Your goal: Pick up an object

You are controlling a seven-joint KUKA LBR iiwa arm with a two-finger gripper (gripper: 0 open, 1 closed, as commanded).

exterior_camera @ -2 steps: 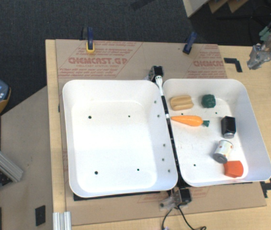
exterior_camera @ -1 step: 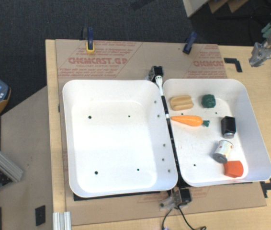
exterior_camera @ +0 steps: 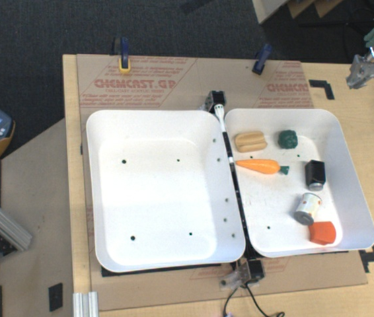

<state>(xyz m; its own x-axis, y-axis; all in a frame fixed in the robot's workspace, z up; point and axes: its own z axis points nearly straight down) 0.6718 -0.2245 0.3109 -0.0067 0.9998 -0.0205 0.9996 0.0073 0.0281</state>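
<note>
Waiting in the right-hand bin (exterior_camera: 345,150) of two white bins on the table (exterior_camera: 174,71) are six small things, any of which could serve as the object to pick up: a tan bread-shaped piece (exterior_camera: 250,141) at the far left of the bin, a dark green lump (exterior_camera: 287,139) just right of it, an orange toy carrot (exterior_camera: 258,166) with a green stub lying crosswise below them, a small black block (exterior_camera: 315,173) to the right, a silver and white canister (exterior_camera: 308,208) lying tilted nearer the viewer, and an orange block (exterior_camera: 323,232) close to the near rim. The left bin (exterior_camera: 101,177) sits beside it, the two rims touching along the middle. At the far right edge of the scene a grey metal part (exterior_camera: 367,71) hangs over the table well apart from the bins; whether that is the hand, and how far open it stands, cannot be told from here. All six look light and probably rigid plastic or foam. The carrot tapers and may slip, so mid-body across its width seems best. The canister could roll. The black block, with flat sides and clear space around it, looks the safest hold.
</note>
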